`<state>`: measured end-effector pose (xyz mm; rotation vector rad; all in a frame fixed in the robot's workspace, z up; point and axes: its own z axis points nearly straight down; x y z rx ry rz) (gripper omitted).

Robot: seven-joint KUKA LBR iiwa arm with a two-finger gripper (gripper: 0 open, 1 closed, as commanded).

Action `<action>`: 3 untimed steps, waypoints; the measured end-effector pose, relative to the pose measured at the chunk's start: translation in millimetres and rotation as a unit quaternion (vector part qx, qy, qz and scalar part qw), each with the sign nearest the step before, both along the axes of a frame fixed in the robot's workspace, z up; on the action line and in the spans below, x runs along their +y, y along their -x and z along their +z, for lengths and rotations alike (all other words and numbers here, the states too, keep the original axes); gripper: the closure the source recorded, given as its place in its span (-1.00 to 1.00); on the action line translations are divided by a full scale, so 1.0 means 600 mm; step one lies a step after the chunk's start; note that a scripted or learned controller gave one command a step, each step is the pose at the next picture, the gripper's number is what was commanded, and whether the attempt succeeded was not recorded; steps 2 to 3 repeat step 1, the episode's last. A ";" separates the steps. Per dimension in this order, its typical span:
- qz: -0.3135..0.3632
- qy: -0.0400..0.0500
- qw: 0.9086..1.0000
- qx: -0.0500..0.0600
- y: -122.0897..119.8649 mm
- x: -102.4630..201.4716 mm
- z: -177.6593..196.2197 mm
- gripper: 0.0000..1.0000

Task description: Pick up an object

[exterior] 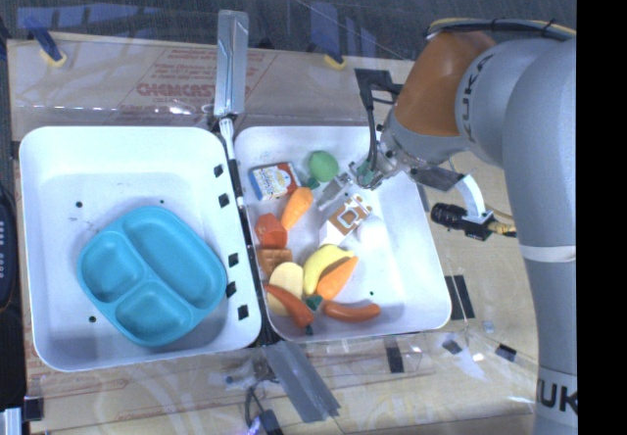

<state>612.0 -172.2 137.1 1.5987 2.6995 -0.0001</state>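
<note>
The right bin [416,257] holds several toy foods. Among them are a green ball [321,166], a small milk carton [272,180], an orange carrot [297,207], a red block [269,229], a yellow banana [323,266] and a red sausage [353,311]. My gripper [334,196] is low in the bin's upper middle, between the carrot and a small white-and-orange box [349,217]. It sits right beside the box, just below the green ball. Nothing is seen lifted.
The left bin [59,159] contains a blue divided plate [152,273]. A metal divider bar [231,61] stands at the back between the bins. The grey arm [509,110] comes in over the right bin's right rim. Bare floor shows at the right bin's right side.
</note>
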 end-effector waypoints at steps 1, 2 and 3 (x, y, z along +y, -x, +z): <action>0.082 -0.001 0.997 0.000 -0.077 0.052 0.048 -1.00; 0.082 -0.001 0.997 0.000 -0.077 0.052 0.048 -1.00; 0.082 -0.001 0.997 0.000 -0.077 0.052 0.048 -1.00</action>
